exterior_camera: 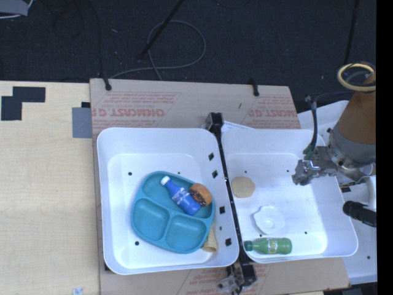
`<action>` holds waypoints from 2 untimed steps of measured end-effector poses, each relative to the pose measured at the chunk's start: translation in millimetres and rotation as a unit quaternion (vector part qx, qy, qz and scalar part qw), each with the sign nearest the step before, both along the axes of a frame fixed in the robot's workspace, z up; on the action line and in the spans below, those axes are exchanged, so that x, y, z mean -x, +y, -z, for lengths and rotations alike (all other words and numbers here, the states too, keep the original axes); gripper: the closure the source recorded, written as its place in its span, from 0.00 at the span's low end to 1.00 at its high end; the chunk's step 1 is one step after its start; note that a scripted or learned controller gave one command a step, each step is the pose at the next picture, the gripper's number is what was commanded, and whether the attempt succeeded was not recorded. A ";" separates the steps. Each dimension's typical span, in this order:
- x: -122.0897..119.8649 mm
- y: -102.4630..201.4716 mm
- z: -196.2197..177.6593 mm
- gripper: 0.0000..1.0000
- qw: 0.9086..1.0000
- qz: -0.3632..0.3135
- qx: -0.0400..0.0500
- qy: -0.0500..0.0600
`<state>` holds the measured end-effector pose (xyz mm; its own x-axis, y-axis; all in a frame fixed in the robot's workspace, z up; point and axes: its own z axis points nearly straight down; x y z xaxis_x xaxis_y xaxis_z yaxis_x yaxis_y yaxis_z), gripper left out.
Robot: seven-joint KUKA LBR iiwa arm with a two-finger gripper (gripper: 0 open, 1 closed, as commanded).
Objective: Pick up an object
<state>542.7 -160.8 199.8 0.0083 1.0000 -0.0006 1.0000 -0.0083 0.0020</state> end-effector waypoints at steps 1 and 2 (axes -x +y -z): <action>-0.3 -1.1 -16.4 1.00 1.000 -0.002 0.000 0.001; -0.2 49.9 -7.8 1.00 1.000 -0.006 -0.002 0.003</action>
<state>542.9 -110.9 207.5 -0.0037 1.0000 0.0029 1.0000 0.0037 -0.0039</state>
